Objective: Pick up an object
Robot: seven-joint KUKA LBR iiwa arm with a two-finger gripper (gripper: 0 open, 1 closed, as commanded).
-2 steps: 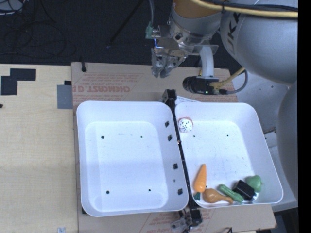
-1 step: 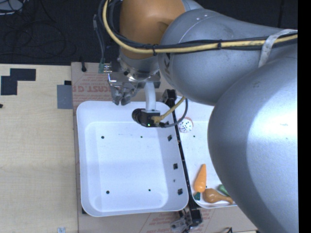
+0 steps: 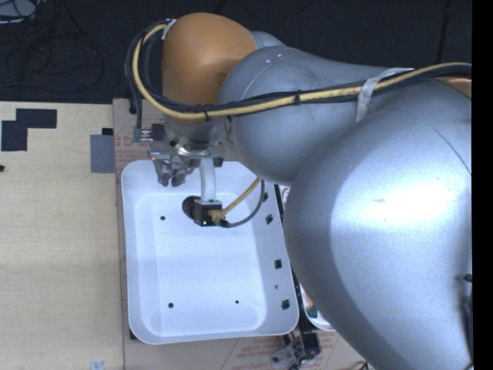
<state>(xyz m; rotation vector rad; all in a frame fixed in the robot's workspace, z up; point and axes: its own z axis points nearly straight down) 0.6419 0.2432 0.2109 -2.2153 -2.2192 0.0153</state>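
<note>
Grey arm [image 3: 370,206] nearest cam; gripper [image 3: 176,174] is seen at 12 o'clock rim of left white bin [image 3: 142,284].
Gripper state, open or closed, can't be told. Obj to pick can't be made out; area at 3 o'clock of bin is hidden by arm.

object [image 3: 310,310] | small greenish sliver, mostly hidden | in right bin [image 3: 327,326], near corner | kind unclear

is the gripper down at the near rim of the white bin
No, the gripper hangs over the far rim of the white bin, toward the top of the view.
</note>
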